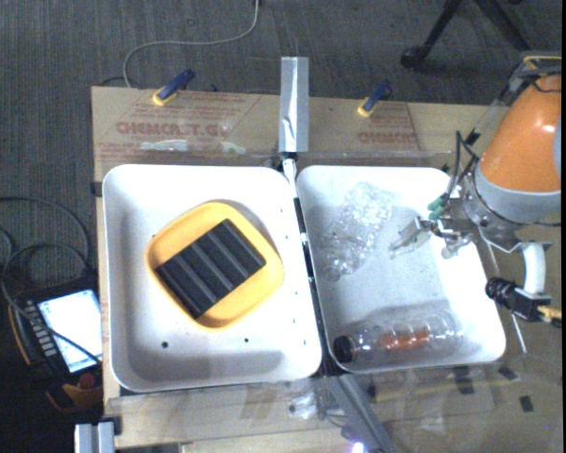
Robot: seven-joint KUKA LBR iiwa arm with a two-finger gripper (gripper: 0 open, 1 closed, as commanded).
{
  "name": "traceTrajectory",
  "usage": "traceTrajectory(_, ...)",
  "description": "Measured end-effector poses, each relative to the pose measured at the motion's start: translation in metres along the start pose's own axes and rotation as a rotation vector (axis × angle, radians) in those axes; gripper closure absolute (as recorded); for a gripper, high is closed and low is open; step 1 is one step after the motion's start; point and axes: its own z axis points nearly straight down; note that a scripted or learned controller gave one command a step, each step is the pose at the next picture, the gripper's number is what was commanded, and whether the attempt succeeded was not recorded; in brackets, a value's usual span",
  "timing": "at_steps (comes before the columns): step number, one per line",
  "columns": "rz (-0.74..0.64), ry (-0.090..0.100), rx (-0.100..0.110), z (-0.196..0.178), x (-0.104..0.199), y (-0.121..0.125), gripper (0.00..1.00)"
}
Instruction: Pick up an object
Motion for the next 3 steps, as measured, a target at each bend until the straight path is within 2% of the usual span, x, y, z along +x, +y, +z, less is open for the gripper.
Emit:
traceTrajectory(1, 0.104, 0.000, 0.001, 0.071, 0.052, -0.011, 0.00)
traceTrajectory(2, 0.220, -0.004, -0.001, 0.045, 0.024, 0.093, 0.00)
traceTrajectory(3, -0.030, -0.001, 0.000, 0.059, 0.000, 0.007, 0.00)
